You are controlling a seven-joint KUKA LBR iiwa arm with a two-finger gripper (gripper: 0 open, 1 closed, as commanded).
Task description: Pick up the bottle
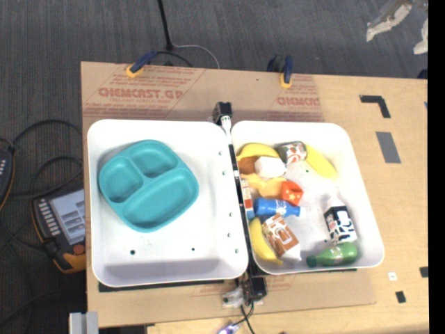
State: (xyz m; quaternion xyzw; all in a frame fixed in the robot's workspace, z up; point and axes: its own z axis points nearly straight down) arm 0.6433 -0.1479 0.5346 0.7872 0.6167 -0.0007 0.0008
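1. Brown board covers the counter point(389, 256), printed with red lettering near its far edge and held there by two clamps point(286, 72); dark carpet point(69, 19) lies beyond, with black cables trailing at the left.
2. Two shallow white bins sit side by side: the left bin point(208, 256) carries a teal divided plate point(147, 184), smooth and rounded.
3. The right bin point(361, 179) is crowded: yellow bananas point(254, 152), a blue piece point(274, 208), a can point(339, 225).
4. The green bottle point(334, 256) lies on its side against the right bin's near edge, toward its near right corner.
5. Whether the tool is open or closed, I cannot tell.
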